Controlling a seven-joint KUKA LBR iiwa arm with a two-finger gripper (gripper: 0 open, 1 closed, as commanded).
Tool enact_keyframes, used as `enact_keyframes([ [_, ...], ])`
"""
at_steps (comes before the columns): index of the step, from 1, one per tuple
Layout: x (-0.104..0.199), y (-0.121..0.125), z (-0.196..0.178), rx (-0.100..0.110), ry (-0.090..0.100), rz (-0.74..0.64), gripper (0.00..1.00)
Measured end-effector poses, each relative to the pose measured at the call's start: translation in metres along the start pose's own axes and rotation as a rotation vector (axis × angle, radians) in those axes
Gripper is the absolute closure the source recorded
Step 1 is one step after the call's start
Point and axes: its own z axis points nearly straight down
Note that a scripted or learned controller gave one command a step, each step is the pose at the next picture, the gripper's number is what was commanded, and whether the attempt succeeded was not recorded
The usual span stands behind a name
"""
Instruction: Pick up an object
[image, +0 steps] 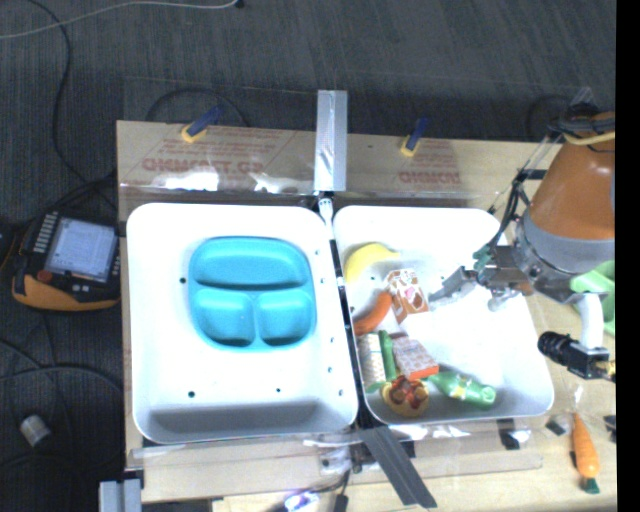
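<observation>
The red-and-white packet (407, 291) was the object lying closest to my gripper (462, 285), so I took it as the likeliest target. It sat in the right bin (520, 345), toward the bin's left half, just beside a yellow rounded piece (365, 260) and touching or nearly touching an orange carrot-shaped item (371, 316) below it. Lower in the same bin lay a striped cylinder (372, 356), a pinkish block (412, 352), a green toy (463, 388) and a small red-and-yellow piece (404, 396), all crowded together.

My gripper hung over the bare middle of the right bin, to the right of the packet and apart from it, reaching in at a slant. Nothing sat in it that I could see. Whether it was spread or pressed together I could not tell from this angle; the tool end was small and partly lost against the white floor.

I judged that I was at the approach step: nothing lifted, no contact made. The next move called for shifting left to centre over the packet, then lowering squarely onto it. The neighbours were close, so a sloppy descent risked nudging the yellow piece or the carrot instead of closing on the packet. The left bin (150, 400) held a blue divided tray (251, 291) and played no part here.
</observation>
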Motion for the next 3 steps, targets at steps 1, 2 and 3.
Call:
enact_keyframes([
  [1,0.037,0.017,0.065,0.001,-0.001,-0.061,0.00],
  [2,0.031,0.001,0.078,0.000,-0.001,-0.120,0.00],
  [3,-0.006,-0.030,0.136,-0.014,-0.002,-0.201,0.00],
])
